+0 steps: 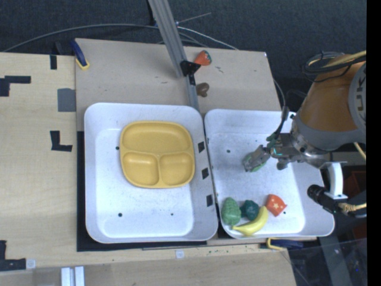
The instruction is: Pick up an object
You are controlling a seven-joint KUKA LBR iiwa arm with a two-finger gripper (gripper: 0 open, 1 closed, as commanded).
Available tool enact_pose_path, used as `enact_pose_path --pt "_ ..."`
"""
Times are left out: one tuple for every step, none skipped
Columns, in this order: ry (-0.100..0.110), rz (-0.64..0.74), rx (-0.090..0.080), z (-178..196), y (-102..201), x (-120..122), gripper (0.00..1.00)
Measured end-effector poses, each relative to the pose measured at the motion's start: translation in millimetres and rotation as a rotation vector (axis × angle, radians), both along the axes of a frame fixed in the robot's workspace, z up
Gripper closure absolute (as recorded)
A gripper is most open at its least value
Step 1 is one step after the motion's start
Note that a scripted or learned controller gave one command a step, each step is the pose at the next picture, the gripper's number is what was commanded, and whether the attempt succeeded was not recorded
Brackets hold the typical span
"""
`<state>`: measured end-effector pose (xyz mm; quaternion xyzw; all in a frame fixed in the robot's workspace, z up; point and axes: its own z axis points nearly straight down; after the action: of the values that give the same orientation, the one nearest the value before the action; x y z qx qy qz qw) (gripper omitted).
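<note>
arm (333, 109) cut off at right edge

Robot lab: bench (36, 159), twin bins (95, 171)

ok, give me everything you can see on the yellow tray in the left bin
The yellow tray is a rounded rectangle that looks like matte plastic, divided into three compartments: one wide section along the far side and two smaller ones along the near side. It lies flat, open side up, on the floor of the left bin, toward that bin's far half. All three compartments look bare, and nothing but the bin floor touches it.
</note>
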<state>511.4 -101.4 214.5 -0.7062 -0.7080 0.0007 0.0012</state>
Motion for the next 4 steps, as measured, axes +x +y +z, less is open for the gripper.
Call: enact_pose_path --pt "0.0 0.0 0.0 0 0 0 0.0" --pt "0.006 -0.002 0.0 -64 -2 -3 0.0" --pt "0.007 -0.002 0.001 -114 3 -14 0.0" --pt "-0.001 -0.001 -0.001 -125 3 -14 0.0"
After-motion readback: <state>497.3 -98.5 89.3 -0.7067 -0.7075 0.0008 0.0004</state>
